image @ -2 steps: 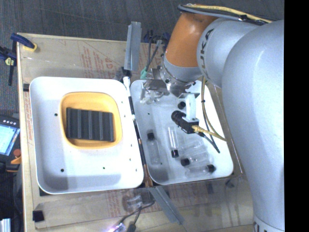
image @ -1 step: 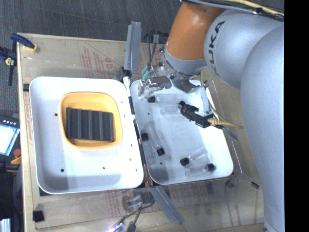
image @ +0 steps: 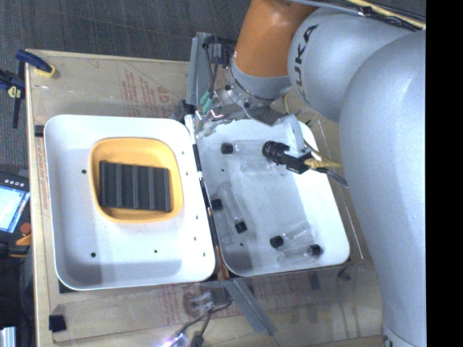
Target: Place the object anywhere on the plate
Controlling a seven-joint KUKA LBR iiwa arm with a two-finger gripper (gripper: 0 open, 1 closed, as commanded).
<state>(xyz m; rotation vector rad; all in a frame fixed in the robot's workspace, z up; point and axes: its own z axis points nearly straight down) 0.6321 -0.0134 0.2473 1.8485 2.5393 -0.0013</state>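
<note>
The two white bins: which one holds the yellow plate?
The left bin holds it: the yellow plate with a dark ribbed centre sits in its upper middle. The right bin holds small clear, black-capped items instead.

overhead slanted view, both bins [image: 72,266]

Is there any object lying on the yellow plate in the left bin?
No, the yellow plate shows just its own dark ribbed center, with nothing lying on it.

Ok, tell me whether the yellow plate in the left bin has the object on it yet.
Not yet. The yellow plate bears just its dark ribbed centre; small objects lie in the right bin.
</note>
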